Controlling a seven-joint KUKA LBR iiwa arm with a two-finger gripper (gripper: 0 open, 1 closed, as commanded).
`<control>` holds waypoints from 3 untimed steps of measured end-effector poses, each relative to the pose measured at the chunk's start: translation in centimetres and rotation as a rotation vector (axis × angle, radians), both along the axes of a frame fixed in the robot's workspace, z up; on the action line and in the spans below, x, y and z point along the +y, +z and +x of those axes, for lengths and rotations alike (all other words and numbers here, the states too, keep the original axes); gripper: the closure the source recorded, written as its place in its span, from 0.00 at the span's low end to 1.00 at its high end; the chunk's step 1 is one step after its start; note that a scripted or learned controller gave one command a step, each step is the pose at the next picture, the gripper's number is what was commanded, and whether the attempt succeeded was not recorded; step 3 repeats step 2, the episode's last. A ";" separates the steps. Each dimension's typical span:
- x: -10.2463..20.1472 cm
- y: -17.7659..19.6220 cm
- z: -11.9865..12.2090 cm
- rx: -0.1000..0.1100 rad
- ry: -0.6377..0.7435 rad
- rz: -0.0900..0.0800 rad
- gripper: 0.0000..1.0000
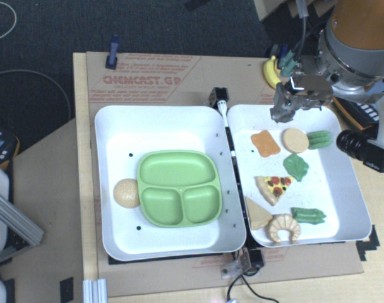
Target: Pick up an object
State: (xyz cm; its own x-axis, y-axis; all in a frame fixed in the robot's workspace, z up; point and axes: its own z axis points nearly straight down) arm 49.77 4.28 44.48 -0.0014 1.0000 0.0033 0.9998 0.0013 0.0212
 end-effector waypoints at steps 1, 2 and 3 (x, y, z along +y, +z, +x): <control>5.0 -7.9 -2.0 0.030 0.003 -0.003 1.00; 3.7 -0.5 -1.8 0.012 -0.001 -0.002 1.00; 3.7 -0.5 -1.8 0.012 -0.001 -0.002 1.00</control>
